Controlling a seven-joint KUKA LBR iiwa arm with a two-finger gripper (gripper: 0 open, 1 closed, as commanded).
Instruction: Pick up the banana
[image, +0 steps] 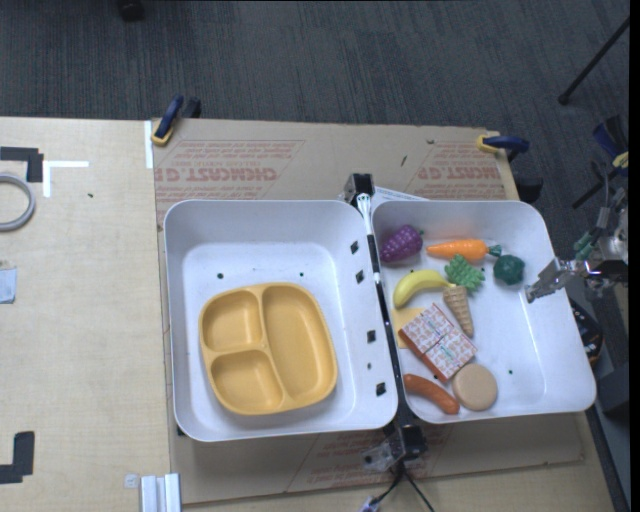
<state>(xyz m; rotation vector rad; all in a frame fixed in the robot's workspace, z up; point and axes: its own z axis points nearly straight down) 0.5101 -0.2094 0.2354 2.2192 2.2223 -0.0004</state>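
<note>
The yellow banana (420, 286) lies curved in the right bin (530, 350), near its left wall, between the purple grapes (402, 243) and a patterned box (438, 340). My gripper (556, 277) hangs at the right bin's right rim, well to the right of the banana and apart from it. Nothing shows in its grasp.
Around the banana lie a carrot (458, 249), a green leafy piece (465, 273), a broccoli (509, 268), a waffle cone (460, 310), a sausage (432, 393) and a round tan bun (475, 386). The left bin (250, 240) holds a yellow divided plate (267, 347).
</note>
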